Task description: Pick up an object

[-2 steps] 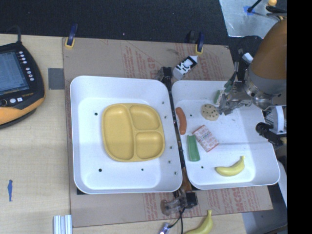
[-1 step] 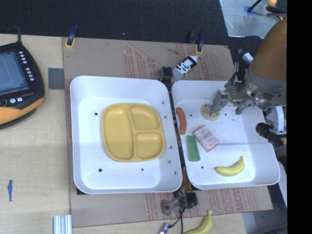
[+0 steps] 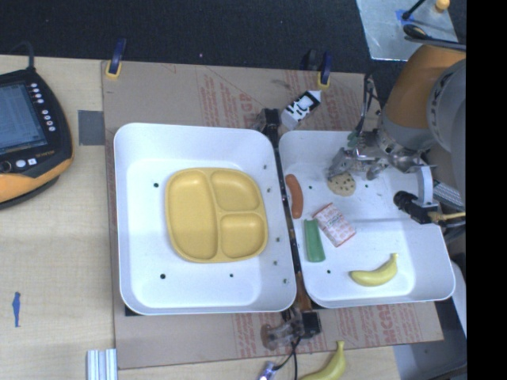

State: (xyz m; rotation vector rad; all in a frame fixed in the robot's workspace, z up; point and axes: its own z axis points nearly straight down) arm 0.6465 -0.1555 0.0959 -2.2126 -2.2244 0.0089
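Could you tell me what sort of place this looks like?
Probably a robotics lab bench: a teach pendant lies at the left, two white bins are clamped to cardboard, and toy food like a banana sits inside.

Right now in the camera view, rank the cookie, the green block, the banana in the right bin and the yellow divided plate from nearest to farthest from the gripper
1. Cookie, just below the gripper.
2. Green block, at the right bin's left side.
3. Banana, near that bin's front edge.
4. Yellow divided plate, over in the left bin.

The block and banana are fairly close to call.
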